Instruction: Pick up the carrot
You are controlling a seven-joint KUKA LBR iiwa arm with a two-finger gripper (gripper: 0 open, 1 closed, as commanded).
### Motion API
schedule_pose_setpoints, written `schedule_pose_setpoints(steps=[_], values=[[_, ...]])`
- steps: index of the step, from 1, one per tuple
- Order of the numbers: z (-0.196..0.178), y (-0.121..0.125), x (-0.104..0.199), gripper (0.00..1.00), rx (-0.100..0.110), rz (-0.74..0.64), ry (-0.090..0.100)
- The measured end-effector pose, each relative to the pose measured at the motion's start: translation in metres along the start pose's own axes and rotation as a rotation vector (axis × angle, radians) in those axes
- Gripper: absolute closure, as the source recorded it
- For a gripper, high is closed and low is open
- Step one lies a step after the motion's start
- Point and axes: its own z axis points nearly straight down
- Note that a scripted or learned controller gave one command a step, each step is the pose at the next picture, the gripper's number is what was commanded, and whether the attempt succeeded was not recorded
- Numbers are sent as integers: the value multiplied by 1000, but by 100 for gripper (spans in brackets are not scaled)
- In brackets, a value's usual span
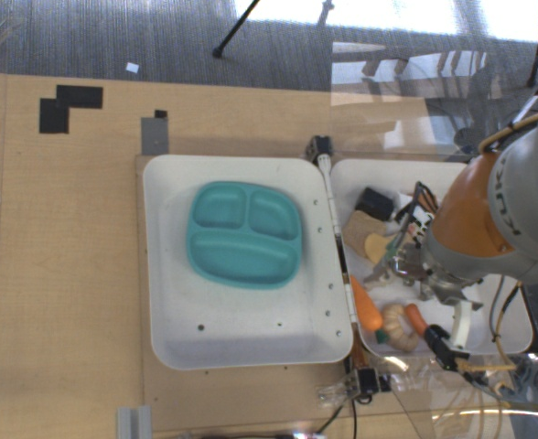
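- We see the carrot (pixel 368 307) lying in the right bin (pixel 521 335), at its left wall and toward the near end, slanted, with its orange body bare.
- Just beside the carrot lies a pale knobbly piece (pixel 397 323), with a smaller orange-red piece (pixel 416 318) next to it.
- We find the hand (pixel 406 262) low over the middle of the right bin, above and to the right of the carrot, apart from it; we cannot tell how it is set.
- The arm (pixel 489 213) covers much of that bin.
- A black block (pixel 375 202) and a tan piece (pixel 371 236) lie farther back.
- The left bin (pixel 242 346) holds a teal divided plate (pixel 244 234).
- Both bins rest on the wooden surface (pixel 59 273).
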Motion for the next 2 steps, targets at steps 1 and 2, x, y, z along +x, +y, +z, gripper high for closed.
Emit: schedule_pose_setpoints(steps=[1,2], values=[[0,-11,-2,0,-3,320,6],[-100,-26,71,0,-4,227,7]])
